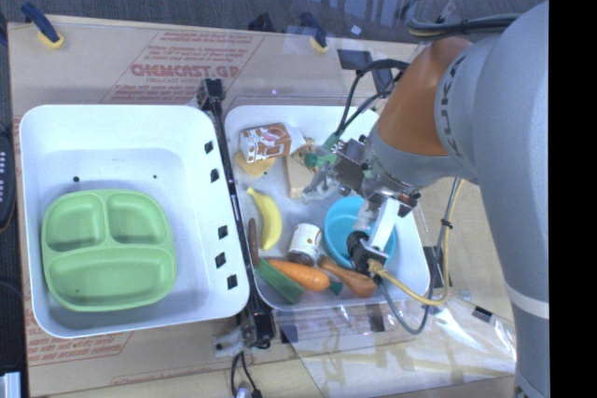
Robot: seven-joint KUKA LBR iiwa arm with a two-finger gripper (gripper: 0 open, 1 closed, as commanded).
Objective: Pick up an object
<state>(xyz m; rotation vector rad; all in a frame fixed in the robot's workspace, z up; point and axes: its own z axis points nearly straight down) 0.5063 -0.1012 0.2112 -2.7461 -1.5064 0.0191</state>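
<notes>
The hand (322,165) hangs over the right bin (280,115); apart or together, I cannot tell. The banana (269,217) at its seven o'clock seems light, smooth, soft: grip mid-curve.

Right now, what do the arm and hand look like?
The arm is bulky, rounded and grey, with an orange band above the wrist. Black cables loop beside it. The hand is a small grey-and-black metal assembly.

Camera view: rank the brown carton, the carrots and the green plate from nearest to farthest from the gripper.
1. Brown carton, beside the gripper, right bin's far end.
2. Carrots, right bin's near end.
3. Green plate, left bin.
</notes>
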